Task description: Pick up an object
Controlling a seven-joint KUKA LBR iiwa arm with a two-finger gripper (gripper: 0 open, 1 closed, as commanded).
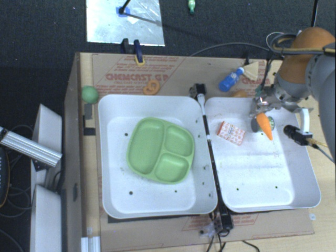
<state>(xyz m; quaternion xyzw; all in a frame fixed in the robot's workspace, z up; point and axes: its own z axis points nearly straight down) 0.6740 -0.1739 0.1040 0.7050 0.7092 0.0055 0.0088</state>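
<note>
Green tray [160, 150]: lay flat in the left bin [113, 114], apart from the work.
Packet [231, 132]: rested loose in the right bin [262, 193], nearer its far side.
Carrot [264, 126]: hung point-down from the hand [262, 109], fingers clamped on its top, evidently the chosen object.

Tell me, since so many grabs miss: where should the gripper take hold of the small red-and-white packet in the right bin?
Probably across the packet's short sides, coming straight down from above. It lies flat and slightly skewed on the right bin floor, so no edge stands up to pinch from the side. It has bare floor all round, apart from the carrot to its right, so fingers have room to straddle it.
</note>
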